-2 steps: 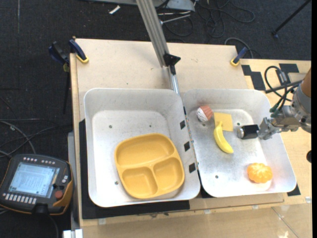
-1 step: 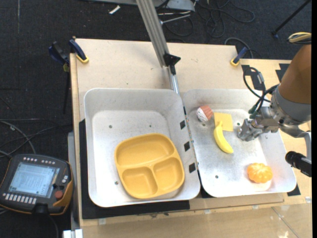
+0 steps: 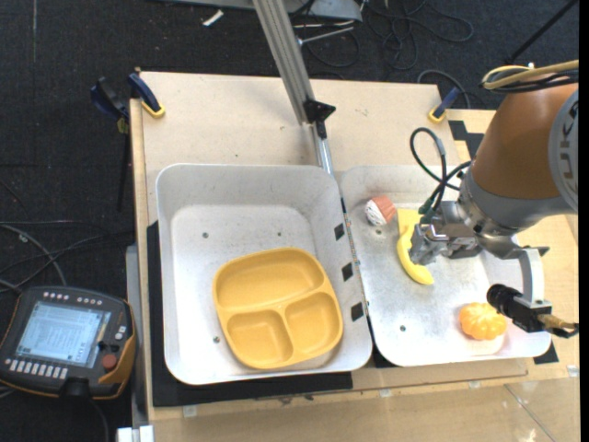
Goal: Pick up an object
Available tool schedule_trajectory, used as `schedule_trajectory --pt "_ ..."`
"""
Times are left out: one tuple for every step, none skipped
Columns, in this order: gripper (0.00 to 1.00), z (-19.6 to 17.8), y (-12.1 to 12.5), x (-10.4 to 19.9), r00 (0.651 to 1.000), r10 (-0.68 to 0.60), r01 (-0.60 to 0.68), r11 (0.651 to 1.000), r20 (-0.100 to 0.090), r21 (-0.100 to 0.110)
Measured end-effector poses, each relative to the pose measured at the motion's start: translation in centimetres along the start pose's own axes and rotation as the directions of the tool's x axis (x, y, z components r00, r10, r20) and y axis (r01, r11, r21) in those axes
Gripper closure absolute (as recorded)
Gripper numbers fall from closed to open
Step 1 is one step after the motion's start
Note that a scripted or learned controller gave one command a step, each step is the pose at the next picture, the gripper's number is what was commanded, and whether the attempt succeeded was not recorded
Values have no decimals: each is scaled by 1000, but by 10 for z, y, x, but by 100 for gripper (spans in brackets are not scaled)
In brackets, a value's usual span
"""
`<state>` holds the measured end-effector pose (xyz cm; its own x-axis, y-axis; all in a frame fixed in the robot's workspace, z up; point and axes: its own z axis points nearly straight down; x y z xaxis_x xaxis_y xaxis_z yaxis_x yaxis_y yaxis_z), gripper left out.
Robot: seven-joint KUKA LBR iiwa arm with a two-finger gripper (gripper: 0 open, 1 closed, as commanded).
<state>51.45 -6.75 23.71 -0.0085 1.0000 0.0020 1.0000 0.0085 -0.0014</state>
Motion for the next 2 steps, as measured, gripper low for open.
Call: schedule_trajectory --pt "100 12 5 55 1000 0 0 1000 0 1" --pt "100 18 6 115 1000 -1 1 1000 0 0"
